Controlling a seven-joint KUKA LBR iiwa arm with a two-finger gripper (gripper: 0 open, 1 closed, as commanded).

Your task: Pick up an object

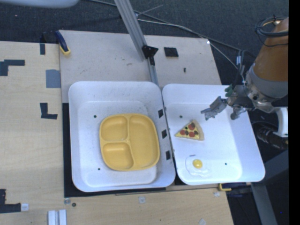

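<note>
While tool (214,108) state unclear | left bin (79,125): yellow plate (129,141) | right bin (243,149): pizza slice (190,131), fried egg (197,165)

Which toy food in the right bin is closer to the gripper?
The pizza slice, just below the gripper; the fried egg lies farther down.

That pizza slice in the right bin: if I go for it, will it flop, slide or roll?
The pizza slice looks like a flat toy wedge, so it probably stays stiff and won't roll. Lying flat on the smooth floor of the right bin, it may skid if nudged. Its low profile likely leaves the gripper little edge to pinch.
</note>
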